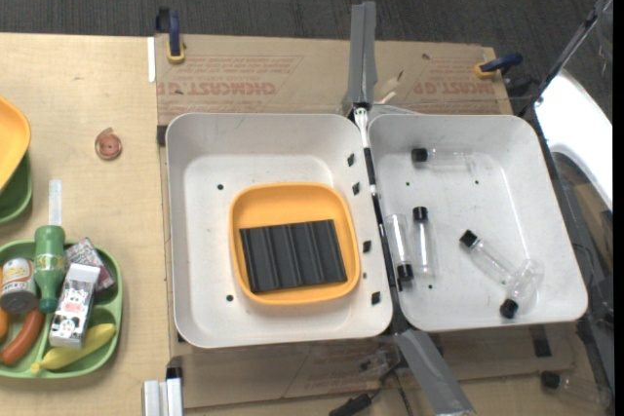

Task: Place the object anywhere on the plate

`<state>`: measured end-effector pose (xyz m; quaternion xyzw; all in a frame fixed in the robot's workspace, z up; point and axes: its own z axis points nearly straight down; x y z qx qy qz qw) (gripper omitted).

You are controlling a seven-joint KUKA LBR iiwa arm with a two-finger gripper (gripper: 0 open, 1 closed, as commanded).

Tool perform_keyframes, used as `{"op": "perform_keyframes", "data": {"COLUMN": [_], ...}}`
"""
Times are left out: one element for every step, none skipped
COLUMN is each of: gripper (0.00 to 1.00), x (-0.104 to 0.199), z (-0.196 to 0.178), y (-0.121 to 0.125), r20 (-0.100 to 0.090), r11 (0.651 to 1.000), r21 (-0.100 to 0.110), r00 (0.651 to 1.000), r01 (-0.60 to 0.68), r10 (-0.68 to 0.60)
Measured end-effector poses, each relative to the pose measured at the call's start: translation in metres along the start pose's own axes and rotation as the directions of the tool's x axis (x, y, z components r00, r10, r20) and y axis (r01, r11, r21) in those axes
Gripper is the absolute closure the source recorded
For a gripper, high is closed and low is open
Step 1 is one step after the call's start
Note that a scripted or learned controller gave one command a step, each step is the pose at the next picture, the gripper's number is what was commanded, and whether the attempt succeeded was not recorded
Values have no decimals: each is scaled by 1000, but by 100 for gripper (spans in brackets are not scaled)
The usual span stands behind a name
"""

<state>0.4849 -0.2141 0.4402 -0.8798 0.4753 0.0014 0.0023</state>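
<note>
Orange plate (292, 202) holding a dark ridged slab (292, 255) sits in the left bin (195, 209). Clear vials (492, 260) lie scattered across the right bin (526, 170).

In the left white bin (195, 307) an orange plate (292, 198) carries a dark ridged block (293, 254), the right white bin (546, 209) at centre right holds several clear black-capped vials (422, 241) scattered apart, and a green tray (107, 326) of toy food sits at lower left.
</note>
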Motion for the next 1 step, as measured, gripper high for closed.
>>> {"op": "perform_keyframes", "data": {"gripper": [100], "x": [-8], "z": [-1], "y": [2], "r20": [-1], "r11": [932], "r21": [0], "r00": [932], "r01": [363], "r10": [-363]}}
